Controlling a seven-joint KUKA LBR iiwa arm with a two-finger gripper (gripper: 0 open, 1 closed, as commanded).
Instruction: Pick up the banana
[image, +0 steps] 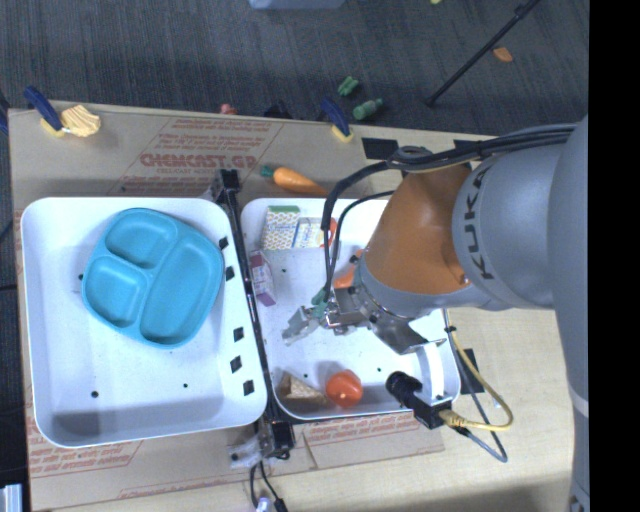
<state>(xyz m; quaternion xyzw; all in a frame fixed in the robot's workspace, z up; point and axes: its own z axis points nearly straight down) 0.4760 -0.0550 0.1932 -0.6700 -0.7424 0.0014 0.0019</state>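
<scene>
Gripper (305, 322) over right bin (440, 385), grip state unclear; one blue tray (150, 275) in left bin (60, 400); one orange ball (344, 388)

you can read "kuka" on the grey arm (520, 225) right of the jaws, "chemcast" on the cardboard (190, 150) beyond them.

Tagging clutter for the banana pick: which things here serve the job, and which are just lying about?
Job: pincer, bin under the arm.
Lying about: blue tray, carrot, orange ball, printed box.
</scene>
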